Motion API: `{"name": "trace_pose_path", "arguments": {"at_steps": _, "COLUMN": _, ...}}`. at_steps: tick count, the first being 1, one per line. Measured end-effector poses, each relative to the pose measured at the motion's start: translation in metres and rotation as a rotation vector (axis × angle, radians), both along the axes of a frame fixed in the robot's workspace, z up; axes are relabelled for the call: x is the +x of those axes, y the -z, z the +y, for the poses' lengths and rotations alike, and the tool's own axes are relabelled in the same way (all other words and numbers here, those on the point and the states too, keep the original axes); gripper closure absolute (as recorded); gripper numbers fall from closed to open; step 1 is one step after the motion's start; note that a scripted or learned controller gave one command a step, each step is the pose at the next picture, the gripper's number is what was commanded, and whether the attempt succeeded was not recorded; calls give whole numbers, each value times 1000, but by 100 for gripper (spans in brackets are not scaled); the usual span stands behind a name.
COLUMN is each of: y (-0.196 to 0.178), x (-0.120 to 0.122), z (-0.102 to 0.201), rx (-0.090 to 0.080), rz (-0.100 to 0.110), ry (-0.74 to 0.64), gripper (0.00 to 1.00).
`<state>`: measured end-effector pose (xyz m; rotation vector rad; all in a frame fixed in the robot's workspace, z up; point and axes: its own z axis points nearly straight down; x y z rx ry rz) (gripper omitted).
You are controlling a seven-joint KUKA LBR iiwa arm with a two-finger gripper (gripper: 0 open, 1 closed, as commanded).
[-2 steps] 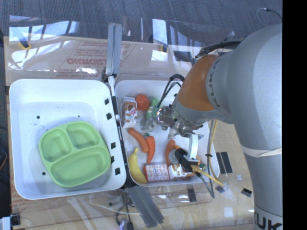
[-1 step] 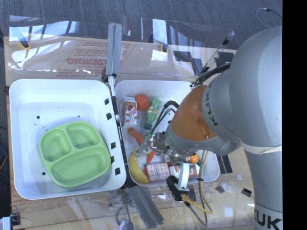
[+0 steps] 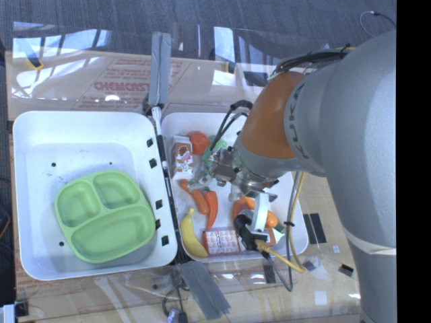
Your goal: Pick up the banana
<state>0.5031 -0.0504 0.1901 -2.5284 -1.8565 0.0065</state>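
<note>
The yellow banana [image 3: 190, 235] lies in the right bin [image 3: 176, 124] near its front left corner, beside the bin's left wall. My gripper [image 3: 204, 174] hangs over the middle of that bin, above and behind the banana, close over two orange carrots [image 3: 207, 205]. The arm's wrist covers much of the bin's right half. Nothing can be seen held in the gripper.
A red and white box [image 3: 223, 242] lies right of the banana. A small carton [image 3: 182, 156] and a red tomato [image 3: 199, 142] sit at the back, and an orange fruit [image 3: 270, 219] on the right. The left bin [image 3: 40, 133] holds a green divided plate [image 3: 104, 215].
</note>
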Motion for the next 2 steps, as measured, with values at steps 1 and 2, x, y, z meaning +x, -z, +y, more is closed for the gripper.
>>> {"name": "trace_pose_path", "arguments": {"at_steps": 1, "y": 5, "x": 52, "z": -86, "rx": 0, "rz": 1, "ry": 79, "gripper": 0}}
{"name": "trace_pose_path", "arguments": {"at_steps": 2, "y": 101, "x": -16, "z": -48, "rx": 2, "rz": 2, "ry": -33, "gripper": 0}}
